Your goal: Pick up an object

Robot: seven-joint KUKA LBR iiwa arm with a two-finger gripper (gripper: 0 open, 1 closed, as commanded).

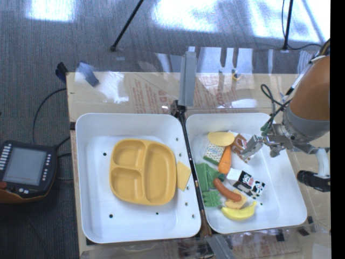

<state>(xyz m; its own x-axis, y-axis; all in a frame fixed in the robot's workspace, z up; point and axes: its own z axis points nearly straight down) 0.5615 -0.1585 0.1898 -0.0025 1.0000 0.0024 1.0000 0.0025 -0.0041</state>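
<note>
Arm: enters from the right of the frame; its gripper (252, 148) hangs over the upper middle of the right bin (280, 198).
Jaws: open, nothing between the fingers.
Task objects: toy foods clustered in the left half of the right bin: carrot (225, 160), sausage (227, 190), banana (239, 212), milk carton (245, 182), green lettuce pieces (207, 182).
Nearest item: carrot, just left of the gripper, apart from it.
Left bin (91, 220): holds a yellow divided plate (143, 171) with a cheese slice (183, 175) at its right edge.
</note>
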